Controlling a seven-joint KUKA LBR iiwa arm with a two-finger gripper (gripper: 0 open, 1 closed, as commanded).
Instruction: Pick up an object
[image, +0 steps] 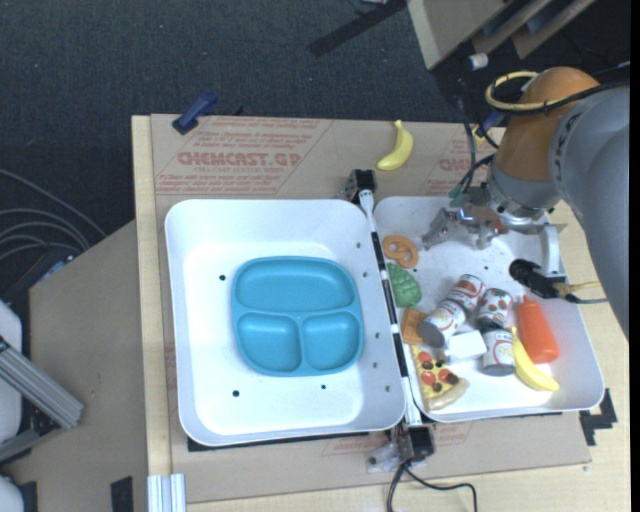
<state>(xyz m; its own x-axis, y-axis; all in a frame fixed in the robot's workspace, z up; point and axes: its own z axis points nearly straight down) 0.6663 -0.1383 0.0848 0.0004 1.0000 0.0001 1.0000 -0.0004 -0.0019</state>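
Observation:
The right bin (580, 385) holds a pile of small objects. Among them are a pretzel (399, 250), a green toy (405, 288), several small cans (462, 296), an orange bottle (538, 332), a yellow banana (536, 373), a pizza slice (441, 381) and a white block (466, 346). My gripper (462, 226) hangs over the bare back part of this bin, behind the cans and to the right of the pretzel. Its fingers (438, 228) are spread open with nothing between them.
The left bin (190, 330) carries a blue divided plate (297, 312). A second banana (396, 150) lies on the bench behind the bins. A blue clip (193, 113) sits at the bench's back left corner. The arm (560, 120) fills the upper right.

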